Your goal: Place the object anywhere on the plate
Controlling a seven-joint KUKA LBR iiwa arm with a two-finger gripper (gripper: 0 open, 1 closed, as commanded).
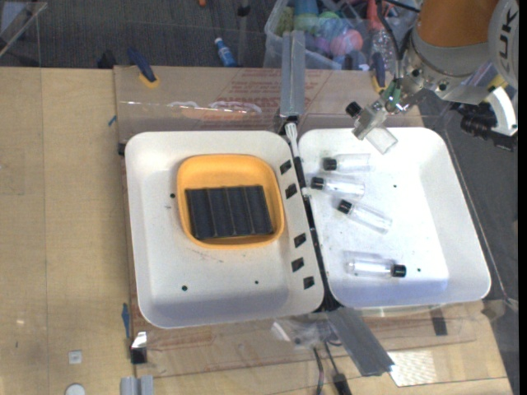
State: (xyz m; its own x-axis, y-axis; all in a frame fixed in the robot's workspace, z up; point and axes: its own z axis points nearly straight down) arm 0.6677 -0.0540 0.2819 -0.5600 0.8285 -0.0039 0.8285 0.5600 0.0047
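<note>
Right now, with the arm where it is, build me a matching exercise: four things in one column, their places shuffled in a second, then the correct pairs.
Things
1. orange rounded-square plastic plate
2. black ribbed rectangular block
3. clear plastic vial with a black cap, nearest the front
4. two-finger gripper

Places
A. lying in the right white bin
B. above the right bin's far edge
C. resting on the plate
D. sitting in the left white bin

Pairs: 1-D, 2-C, 3-A, 4-B
</note>
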